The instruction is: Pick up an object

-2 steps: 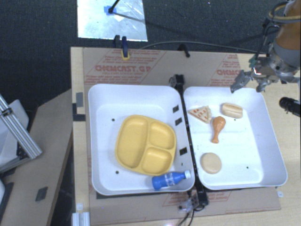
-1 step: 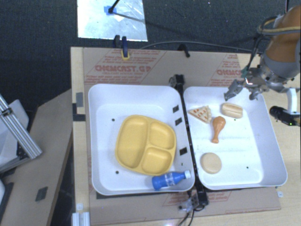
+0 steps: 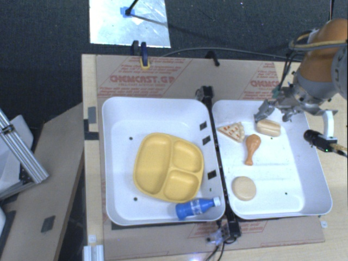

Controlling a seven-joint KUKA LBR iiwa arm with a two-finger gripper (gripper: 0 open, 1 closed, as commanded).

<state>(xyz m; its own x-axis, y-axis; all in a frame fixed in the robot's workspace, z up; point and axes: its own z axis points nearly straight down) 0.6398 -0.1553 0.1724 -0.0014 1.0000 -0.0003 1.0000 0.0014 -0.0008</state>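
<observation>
Across the bench, left bin [image 3: 117, 145] holds a yellow divided plate [image 3: 168, 166] and a blue bottle [image 3: 197, 207] against its front wall; right bin [image 3: 312, 178] holds loose food toys. Gripper [image 3: 276, 111] hovers at its back over the bread roll [image 3: 268, 127], jaws spread wide and empty, probably lining up on that roll, with pizza slice [image 3: 231, 131], drumstick [image 3: 252, 147] and round bun [image 3: 244, 188] nearby.
</observation>
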